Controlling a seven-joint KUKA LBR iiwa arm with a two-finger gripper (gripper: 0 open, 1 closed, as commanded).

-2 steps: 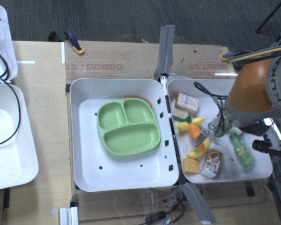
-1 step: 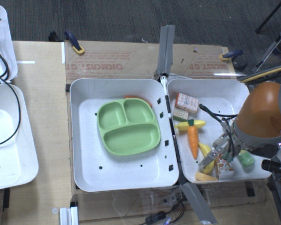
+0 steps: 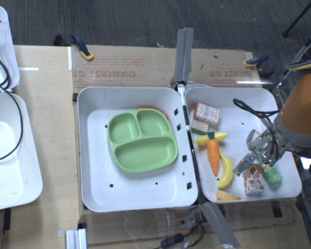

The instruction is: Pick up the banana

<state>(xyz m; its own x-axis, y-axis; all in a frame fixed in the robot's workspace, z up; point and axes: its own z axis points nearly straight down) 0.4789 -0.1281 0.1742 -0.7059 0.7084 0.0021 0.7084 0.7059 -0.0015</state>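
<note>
While lying flat, banana (image 3: pixel 226 172) runs top-to-bottom, curving beside carrot (image 3: pixel 213 156).

I can read big red letters, upside down, on the brown cardboard (image 3: pixel 145 66) behind my bins. The word looks like "CHEMCAST". The small carton's (image 3: pixel 253 180) print is too blurry.

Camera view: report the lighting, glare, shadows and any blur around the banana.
Camera view: even, soft light; the banana is sharp enough to outline, with a faint shadow on the right bin; mild glare on the white bin floors; the green plate casts a thin shadow; the pincer is slightly soft, its details hard to read.
</note>
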